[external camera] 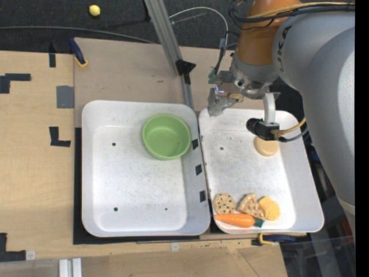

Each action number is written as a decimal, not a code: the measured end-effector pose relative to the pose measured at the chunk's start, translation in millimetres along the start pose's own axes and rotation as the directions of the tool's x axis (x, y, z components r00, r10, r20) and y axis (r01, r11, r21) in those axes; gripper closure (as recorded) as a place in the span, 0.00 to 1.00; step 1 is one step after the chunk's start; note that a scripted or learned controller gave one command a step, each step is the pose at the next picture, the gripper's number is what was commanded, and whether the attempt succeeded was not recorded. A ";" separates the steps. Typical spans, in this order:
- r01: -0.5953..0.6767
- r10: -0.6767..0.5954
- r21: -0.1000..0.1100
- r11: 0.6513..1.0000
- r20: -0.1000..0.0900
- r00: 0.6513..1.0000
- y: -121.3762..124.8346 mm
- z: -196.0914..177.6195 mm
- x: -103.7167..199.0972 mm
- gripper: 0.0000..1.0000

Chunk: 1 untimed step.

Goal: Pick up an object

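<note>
We see toy food in the right bin (pixel 242 172). An orange carrot (pixel 234 219), a round cookie (pixel 223 203), a cracker (pixel 250 203) and a yellow piece (pixel 269 208) sit close together at its near edge. A tan round piece (pixel 266 146) lies by itself nearer the far side. A green bowl (pixel 166 136) sits in the left bin (pixel 115 178). The gripper (pixel 218 105) hangs over the right bin's far left corner, well apart from the food. We cannot tell if it is squeezed or let go. A small yellow ball (pixel 94 10) lies far off on the dark floor.
</note>
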<state>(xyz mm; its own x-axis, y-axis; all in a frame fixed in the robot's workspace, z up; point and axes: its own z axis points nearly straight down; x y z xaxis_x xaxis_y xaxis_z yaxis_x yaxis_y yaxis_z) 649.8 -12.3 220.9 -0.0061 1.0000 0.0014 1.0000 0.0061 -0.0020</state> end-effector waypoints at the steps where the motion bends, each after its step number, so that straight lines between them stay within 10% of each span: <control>1: 0.002 -0.002 -0.001 1.000 -0.001 1.000 1.0 -7.4 58.5 1.00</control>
<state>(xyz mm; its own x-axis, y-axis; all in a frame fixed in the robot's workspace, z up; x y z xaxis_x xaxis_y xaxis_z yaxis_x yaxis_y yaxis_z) 650.5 46.1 228.4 -0.0078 1.0000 0.0022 1.0000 0.0078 -0.0013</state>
